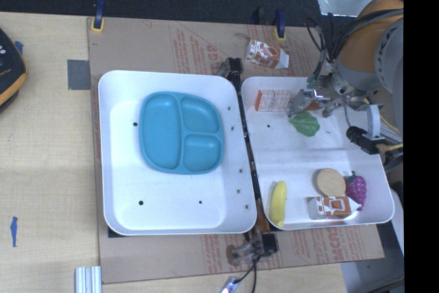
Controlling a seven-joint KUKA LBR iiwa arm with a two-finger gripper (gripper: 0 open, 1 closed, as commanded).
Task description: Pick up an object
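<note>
My gripper (306,101) hangs over the far part of the right bin (302,154), at the end of the grey arm with the orange band. Just below it lies a green leafy object (305,124), touching or nearly touching the gripper's tip. A white and orange carton (273,100) lies to its left, close by. At the near end of the same bin are a yellow banana (278,202), a round tan bun (330,182), purple grapes (356,189) and a small brown and white carton (331,207).
The left bin (123,209) holds a blue divided plate (182,132). A small snack packet (266,54) lies on the cardboard behind the bins. Clamps and cables sit at the bins' far and near edges.
</note>
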